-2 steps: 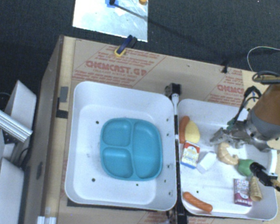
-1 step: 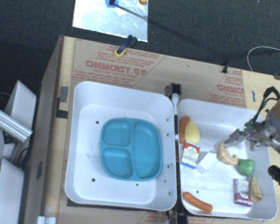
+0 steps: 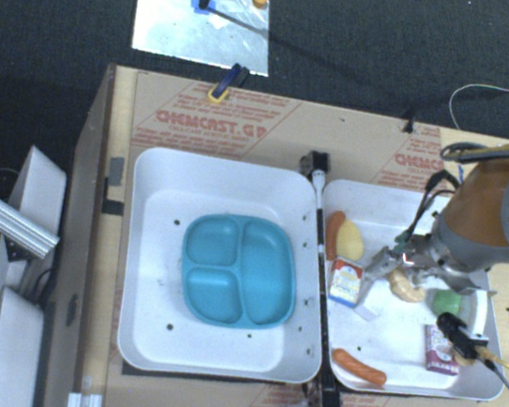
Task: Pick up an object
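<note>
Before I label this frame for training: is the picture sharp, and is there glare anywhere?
Camera view: soft and low in detail overall, so the carton print is unreadable; the white bins' walls look bright and washed out; the reflective sheet on the dark floor shows glare; the gripper area is blurred, with a small pinkish glow beside it.

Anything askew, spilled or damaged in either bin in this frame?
Nothing stands out. The blue divided plate lies flat in the left bin. In the right bin the small items lie loosely scattered but whole: two sausages, a yellow piece, a red-and-white carton. The gripper sits low among them.
</note>
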### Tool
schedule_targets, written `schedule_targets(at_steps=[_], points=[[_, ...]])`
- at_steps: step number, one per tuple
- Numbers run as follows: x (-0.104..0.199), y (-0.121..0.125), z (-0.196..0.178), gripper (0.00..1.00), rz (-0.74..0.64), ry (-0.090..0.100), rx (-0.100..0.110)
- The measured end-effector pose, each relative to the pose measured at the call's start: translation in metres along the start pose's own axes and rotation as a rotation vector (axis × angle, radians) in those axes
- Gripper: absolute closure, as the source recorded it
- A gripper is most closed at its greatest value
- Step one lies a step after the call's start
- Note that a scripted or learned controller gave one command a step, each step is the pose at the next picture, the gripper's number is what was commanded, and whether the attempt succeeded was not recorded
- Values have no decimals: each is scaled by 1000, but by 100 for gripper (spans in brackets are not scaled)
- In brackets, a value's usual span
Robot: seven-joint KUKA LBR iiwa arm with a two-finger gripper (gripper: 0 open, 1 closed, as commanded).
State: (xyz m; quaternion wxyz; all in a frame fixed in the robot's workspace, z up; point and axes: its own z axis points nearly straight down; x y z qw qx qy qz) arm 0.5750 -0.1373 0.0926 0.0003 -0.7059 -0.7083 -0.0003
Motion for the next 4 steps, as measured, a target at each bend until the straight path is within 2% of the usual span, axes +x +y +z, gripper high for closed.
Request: schedule_targets(at_steps=[1, 2, 3, 4], points=[[-26, 25, 8, 0, 2, -2, -2], [-40, 3, 8, 0, 2, -2, -1], [-40, 4, -3, 100, 1, -1, -3], [25, -13, -60, 100, 0, 0, -3]])
